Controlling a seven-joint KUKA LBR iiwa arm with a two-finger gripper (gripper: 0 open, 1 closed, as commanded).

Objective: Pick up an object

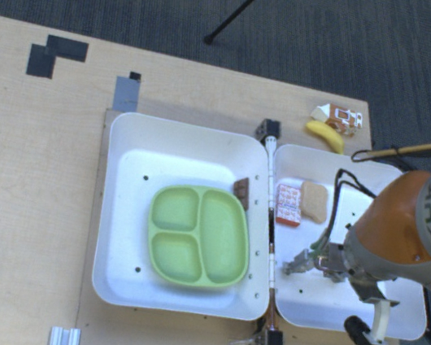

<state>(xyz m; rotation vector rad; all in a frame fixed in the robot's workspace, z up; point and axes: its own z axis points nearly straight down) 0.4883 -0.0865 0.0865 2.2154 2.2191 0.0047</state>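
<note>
The table [21, 199] is carrying two white bins side by side. The left bin [125, 193] is holding a green plate [198, 236] with three compartments, lying flat and turned a little, and a small brown piece [242, 187] is lying just beside the plate's upper right corner, near the wall between the bins.

The arm [403, 230] is reaching in from the right and is hanging over the right bin [292, 301], covering much of its right half. The jaws [304, 263] are pointing left and down over the bin floor, near the dividing wall; I cannot tell if they are apart or together, and nothing is showing between them.

In the upper left part of the right bin, a red and white packet [288, 204] is lying with its long axis running from the far side to the near side, close to the dividing wall. A tan, bread-like piece [314, 201] is touching its right side. Both are lying apart from the jaws, further up in the view.

Beyond the right bin, a banana [324, 135] is lying on the table with a small carton [338, 115] just behind it.
</note>
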